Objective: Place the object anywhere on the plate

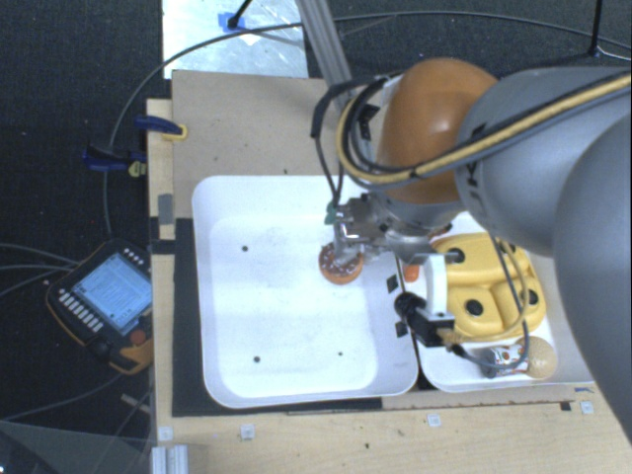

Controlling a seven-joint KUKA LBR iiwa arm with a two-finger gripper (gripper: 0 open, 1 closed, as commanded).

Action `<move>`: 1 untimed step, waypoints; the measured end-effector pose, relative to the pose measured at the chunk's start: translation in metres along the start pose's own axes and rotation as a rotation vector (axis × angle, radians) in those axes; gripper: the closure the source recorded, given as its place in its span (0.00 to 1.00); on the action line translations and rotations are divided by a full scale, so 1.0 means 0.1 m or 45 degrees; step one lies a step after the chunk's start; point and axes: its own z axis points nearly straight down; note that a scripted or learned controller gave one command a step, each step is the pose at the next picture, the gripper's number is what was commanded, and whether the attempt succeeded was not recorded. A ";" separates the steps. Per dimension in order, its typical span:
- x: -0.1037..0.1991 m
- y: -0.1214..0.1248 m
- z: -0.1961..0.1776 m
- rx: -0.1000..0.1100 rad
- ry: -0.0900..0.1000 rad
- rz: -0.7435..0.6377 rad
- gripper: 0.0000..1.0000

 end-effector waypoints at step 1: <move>0.47 -0.15 0.19 0.004 -0.001 0.000 1.00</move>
